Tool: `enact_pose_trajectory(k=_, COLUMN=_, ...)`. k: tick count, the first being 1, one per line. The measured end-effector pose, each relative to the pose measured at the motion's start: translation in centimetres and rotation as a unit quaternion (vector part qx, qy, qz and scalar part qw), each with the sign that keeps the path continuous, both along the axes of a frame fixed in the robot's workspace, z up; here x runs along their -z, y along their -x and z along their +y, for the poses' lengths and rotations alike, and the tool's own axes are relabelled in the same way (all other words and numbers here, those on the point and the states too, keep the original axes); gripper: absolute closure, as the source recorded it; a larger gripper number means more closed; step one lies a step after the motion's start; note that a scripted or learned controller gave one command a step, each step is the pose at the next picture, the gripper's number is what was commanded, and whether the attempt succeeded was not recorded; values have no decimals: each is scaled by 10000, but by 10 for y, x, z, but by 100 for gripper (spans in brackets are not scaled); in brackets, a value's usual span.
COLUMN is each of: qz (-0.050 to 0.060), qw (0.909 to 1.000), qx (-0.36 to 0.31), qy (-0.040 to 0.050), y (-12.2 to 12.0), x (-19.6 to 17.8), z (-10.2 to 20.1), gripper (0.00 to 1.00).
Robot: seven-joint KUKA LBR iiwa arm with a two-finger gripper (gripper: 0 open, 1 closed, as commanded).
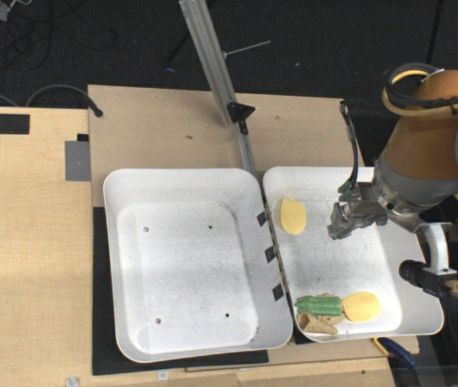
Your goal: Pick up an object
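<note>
**Yellow piece just left of the gripper**

A tan bench (172,127) over dark floor carries 2 white bins. The left bin (132,192) is the larger; the right bin (390,272) holds the objects. The grey and orange arm (422,135) reaches into the right bin. Its gripper (343,222) hangs with nothing between the fingers; whether they are apart I cannot tell. The nearest target, a yellow oval piece (293,216), lies just to the gripper's left in this view, long axis running up the bin. Another yellow piece (361,305), a green toy (319,304) and a tan scrap (319,322) cluster at the near edge.
</note>
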State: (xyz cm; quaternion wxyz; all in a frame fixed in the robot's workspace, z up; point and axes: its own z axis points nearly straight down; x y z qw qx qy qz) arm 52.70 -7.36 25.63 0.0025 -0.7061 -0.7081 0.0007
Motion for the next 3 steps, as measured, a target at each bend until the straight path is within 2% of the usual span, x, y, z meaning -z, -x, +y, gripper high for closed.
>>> enact_pose_trajectory(k=1, qz=0, qw=10000, qx=-9, qy=0, y=-2, x=1, z=53, gripper=100)
enact_pose_trajectory(k=3, qz=14, qw=10000, qx=-6, qy=6, y=18, x=34, z=153, gripper=100)
